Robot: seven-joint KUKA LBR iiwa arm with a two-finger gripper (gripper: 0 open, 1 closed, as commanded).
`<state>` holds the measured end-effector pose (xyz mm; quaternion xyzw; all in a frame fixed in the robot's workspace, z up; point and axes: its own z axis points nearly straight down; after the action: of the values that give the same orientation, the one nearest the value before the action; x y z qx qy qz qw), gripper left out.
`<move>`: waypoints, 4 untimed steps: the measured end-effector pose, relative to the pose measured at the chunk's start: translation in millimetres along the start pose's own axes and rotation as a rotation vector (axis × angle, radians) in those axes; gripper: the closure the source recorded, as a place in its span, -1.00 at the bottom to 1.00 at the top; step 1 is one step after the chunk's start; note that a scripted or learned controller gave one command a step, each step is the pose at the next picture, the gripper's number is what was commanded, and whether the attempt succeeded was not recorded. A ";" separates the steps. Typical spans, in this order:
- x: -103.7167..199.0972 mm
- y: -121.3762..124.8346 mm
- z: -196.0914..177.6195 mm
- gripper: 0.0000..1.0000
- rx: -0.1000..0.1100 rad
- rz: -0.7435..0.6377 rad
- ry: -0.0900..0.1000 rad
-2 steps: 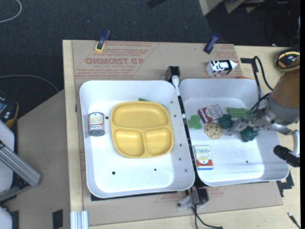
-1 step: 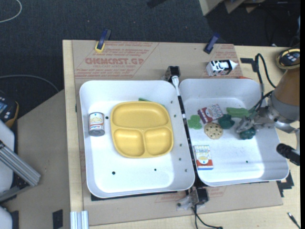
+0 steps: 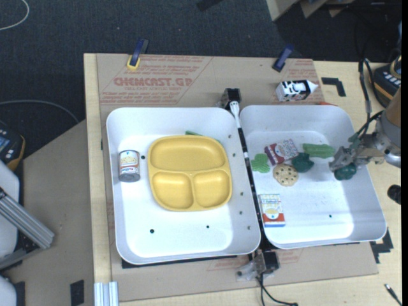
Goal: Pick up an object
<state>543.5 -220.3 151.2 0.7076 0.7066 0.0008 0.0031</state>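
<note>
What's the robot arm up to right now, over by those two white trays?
Gripper low at the right tray's right side, on a dark green item. Cookie and green toys lying loose, left of it. Nothing blocking.
</note>
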 end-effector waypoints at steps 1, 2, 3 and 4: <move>-2.9 9.9 -47.8 1.00 -0.001 -0.003 0.000; -3.4 11.4 -75.8 1.00 -0.001 -0.003 0.000; 48.4 33.7 -66.2 1.00 0.003 -0.007 0.003; 102.7 55.5 -58.8 1.00 0.002 -0.008 0.003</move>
<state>598.9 -117.4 210.0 0.7050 0.7092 0.0012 0.0015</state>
